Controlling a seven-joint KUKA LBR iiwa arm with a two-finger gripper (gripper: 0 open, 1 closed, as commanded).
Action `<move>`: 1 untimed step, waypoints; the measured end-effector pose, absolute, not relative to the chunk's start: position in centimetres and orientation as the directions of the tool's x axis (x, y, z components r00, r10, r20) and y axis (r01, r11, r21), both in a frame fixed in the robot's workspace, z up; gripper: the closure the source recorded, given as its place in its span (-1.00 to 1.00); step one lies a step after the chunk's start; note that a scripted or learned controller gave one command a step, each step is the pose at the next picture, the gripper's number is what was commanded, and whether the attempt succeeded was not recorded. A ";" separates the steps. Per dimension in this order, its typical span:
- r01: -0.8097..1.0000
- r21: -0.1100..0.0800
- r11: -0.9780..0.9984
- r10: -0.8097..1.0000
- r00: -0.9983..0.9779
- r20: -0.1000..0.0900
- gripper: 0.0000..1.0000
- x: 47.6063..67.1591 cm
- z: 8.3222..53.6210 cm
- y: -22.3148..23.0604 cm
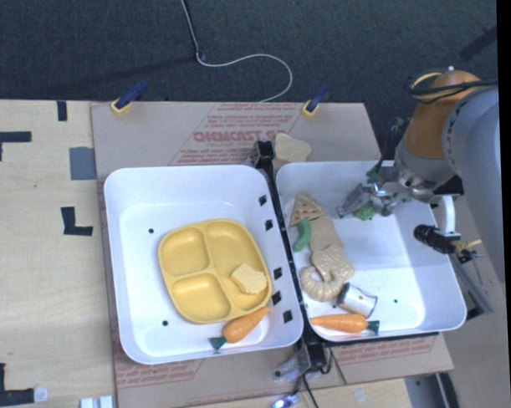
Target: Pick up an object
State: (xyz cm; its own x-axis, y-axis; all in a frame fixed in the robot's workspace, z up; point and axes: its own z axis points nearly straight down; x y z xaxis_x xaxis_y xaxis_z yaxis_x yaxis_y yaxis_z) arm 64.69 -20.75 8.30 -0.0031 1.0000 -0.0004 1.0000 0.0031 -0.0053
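My gripper (364, 205) hangs over the upper middle of the right bin (426, 306), reaching in from the right. A small green object (364, 211) shows between its grey fingers, and the gripper is shut on it. Along the right bin's left side lie a tan wedge (304, 210), a green curved piece (303, 236), a beige lumpy toy (326, 268), a small silver can (357, 300) and an orange carrot (339, 323).
The left bin (130, 212) holds a yellow divided plate (199, 272) with a pale yellow chunk (250, 279) on it, and a second carrot (243, 325) at its front. A beige item (292, 147) sits behind the bins at the divider. The arm's body (471, 150) fills the right side.
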 end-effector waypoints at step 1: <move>1.000 -0.003 0.004 1.000 -0.004 -0.001 1.00 64.8 9.7 -20.7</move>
